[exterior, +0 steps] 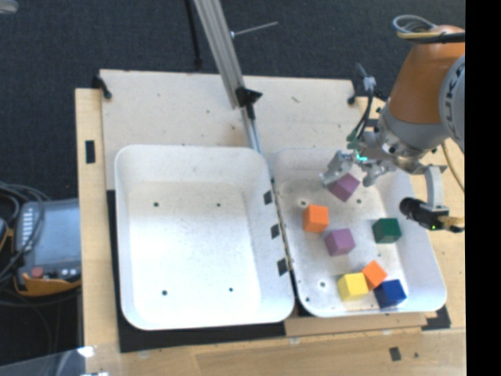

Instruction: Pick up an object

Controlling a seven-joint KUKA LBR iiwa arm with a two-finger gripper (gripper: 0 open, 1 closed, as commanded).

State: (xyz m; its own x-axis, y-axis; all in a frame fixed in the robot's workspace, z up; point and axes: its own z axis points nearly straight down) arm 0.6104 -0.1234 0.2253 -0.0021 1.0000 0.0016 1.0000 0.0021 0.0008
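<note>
Gripper (354,171) over right bin (415,300), near its far edge, fingers pinching purple cube (343,186), cube tilted. Arm (427,84) cut off at right. Below in bin: orange cube (316,218), second purple cube (339,241), green cube (386,229). At near edge: yellow cube (353,286), blue cube (390,292), small orange block (375,272) partly hidden between them.

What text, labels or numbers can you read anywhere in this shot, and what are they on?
None readable.
The blocks in the right bin have plain faces, including the purple block at the gripper.
The grey box left of the bench has buttons or marks, too small and blurred to read.
The dark tabs between the bins carry no legible writing.
</note>
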